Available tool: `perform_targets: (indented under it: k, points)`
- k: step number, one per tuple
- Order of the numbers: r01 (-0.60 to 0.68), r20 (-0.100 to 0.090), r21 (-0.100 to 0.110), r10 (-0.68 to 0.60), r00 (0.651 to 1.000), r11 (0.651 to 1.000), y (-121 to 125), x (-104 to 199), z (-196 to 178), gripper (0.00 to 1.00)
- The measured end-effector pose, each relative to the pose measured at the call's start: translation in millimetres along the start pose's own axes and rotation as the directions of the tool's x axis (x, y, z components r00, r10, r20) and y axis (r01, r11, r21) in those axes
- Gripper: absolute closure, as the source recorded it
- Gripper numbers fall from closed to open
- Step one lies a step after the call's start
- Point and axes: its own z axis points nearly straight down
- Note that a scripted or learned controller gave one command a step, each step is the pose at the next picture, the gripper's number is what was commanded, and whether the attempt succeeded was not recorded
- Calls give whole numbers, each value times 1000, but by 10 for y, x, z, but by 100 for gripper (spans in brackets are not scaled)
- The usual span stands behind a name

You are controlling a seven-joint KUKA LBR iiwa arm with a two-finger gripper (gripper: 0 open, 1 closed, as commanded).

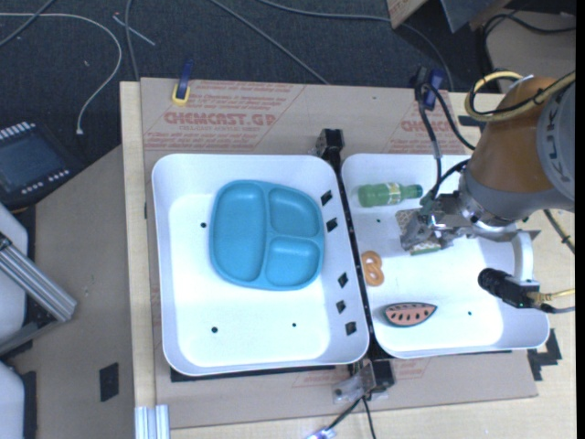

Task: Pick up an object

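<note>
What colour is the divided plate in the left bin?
Light blue all over; the three-compartment plastic plate shows clearly in the camera view, lying in the left white bin.

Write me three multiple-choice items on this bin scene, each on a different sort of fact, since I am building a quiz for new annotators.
1. Where does the blue divided plate lie?
A. in the left bin
B. in the right bin
C. on the floor

2. What colour is the bottle in the right bin?
A. red
B. green
C. black

3. How does the watermelon slice stand to the gripper?
A. clamped between its fingers
B. lying apart from it on the bin floor
C. resting on the plate

Answers:
1. A, the plate sits in the middle of the left bin.
2. B, its body is green, with a paler cap end.
3. B, the slice lies near the front rim, the gripper further back.
</note>
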Motion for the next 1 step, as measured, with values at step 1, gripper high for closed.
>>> perform_targets:
  k: [1]
  points:
    - [2, -1, -1, -2, 1000, 1000, 20, 105, -557, 100]
